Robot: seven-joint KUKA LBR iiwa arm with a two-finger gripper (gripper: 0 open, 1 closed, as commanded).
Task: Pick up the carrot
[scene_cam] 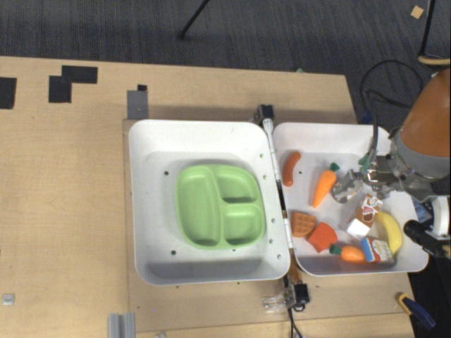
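The tool (pixel 347 187) hangs low over the right bin (pixel 310 136), coming in from the right under the arm's orange band (pixel 431 122), and its metal tip sits just right of the carrot (pixel 324 187); whether the tool is spread or closed, I cannot tell from this slanted look, and nothing shows caught in it. The carrot lies in the middle of that bin, green top toward the far side, tapered end pointing near and left. Just left of it is a red sausage (pixel 289 167), and nearer sit a waffle (pixel 304 224) and a red wedge (pixel 323 236). Near and right of the tool: a small carton (pixel 368 211), a banana (pixel 390 232) and a second, smaller orange vegetable (pixel 350 253) at the near wall. The left bin (pixel 148 146) carries a green divided plate (pixel 220 205). By my reckoning the reach is nearly done: shift slightly left, centre over the carrot's thick half, straddle it across its width, then drop straight so the carton isn't nudged.
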